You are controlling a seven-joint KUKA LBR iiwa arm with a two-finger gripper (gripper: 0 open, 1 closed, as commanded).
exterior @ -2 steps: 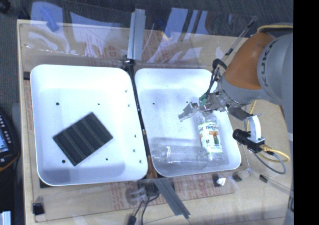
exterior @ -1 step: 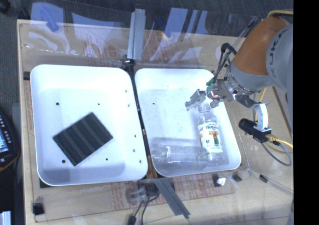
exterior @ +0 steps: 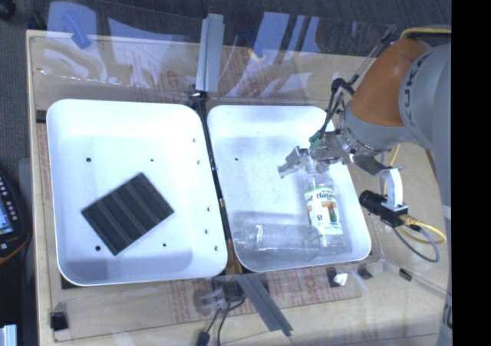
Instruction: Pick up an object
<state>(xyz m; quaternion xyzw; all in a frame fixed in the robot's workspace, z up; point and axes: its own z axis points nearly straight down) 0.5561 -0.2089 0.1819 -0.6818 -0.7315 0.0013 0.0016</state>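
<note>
left bin: white plastic, smooth, faint sheen.
right bin: same white plastic, smooth.
ribbed slab: dark, matt, grooved top; material unclear.
bottle: clear glossy plastic, printed paper-like label.
clear wrapper: transparent, crinkled, shiny film or plastic.
gripper: grey metal look, dull finish.
arm: smooth grey shell, glossy orange band.
surface: pale wood look, printed red, under clear sheet.

Pale bench bearing two white bins, perhaps under clear sheeting.
</note>
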